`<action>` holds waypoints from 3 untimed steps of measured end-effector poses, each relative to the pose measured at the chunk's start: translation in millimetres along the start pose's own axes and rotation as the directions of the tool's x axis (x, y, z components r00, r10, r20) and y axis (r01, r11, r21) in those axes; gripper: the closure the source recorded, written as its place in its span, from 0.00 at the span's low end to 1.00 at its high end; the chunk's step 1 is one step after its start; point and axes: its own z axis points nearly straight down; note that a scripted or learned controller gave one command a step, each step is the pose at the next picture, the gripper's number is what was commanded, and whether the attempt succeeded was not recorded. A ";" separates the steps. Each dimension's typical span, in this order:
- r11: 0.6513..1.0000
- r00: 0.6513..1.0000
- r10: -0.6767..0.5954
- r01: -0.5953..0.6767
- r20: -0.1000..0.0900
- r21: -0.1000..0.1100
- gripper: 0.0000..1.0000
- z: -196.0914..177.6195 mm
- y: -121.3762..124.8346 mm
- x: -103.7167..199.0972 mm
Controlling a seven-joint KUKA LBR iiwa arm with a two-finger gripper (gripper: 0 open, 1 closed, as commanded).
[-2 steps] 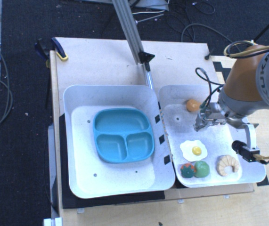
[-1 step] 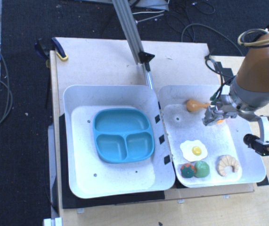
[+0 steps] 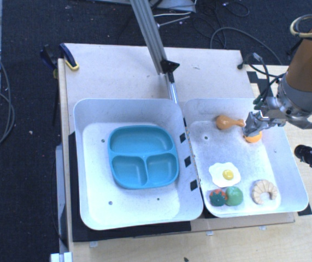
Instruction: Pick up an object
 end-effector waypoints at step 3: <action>1.000 1.000 -0.005 0.005 -0.003 0.007 1.00 -2.0 -40.2 155.4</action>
